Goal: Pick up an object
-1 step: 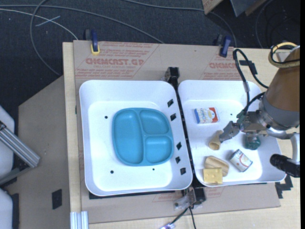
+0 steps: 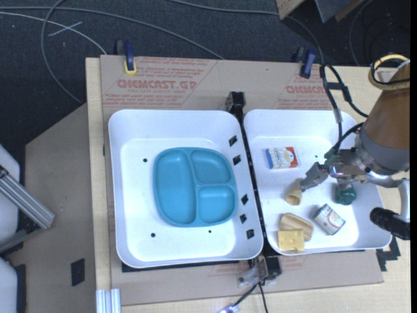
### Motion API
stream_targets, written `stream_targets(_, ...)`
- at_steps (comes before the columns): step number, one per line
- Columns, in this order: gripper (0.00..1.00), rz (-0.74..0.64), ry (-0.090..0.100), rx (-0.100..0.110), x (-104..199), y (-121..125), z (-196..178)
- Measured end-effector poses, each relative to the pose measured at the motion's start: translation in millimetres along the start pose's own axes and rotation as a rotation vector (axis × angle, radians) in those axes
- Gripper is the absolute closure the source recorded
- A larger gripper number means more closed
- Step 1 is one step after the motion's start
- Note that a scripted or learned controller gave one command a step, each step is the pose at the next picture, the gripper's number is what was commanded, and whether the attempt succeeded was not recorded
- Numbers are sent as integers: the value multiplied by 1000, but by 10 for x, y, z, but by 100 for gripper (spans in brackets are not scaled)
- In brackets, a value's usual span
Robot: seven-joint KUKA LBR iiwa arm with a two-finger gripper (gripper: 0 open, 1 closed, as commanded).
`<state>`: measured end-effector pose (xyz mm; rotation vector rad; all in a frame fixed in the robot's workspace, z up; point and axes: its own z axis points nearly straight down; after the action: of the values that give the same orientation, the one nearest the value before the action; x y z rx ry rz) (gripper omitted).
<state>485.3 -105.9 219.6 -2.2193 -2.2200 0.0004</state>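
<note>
The cheese [image 2: 291, 240] lay below the gripper [image 2: 315, 173]. The cone [image 2: 294, 194] sat just under its tip. I could not tell its state. The cone looked light and hard; grab its sides.

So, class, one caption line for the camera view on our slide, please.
KUKA arm's gripper reaches into the right bin among small food items; a blue divided plate sits in the left bin.
</note>
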Motion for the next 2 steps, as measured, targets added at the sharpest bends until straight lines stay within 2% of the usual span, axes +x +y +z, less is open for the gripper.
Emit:
stream_targets(1, 0, 1, 1, 5, -43, 1, 432)
stream_targets(2, 0, 0, 2, 6, 31, -44, 1034)
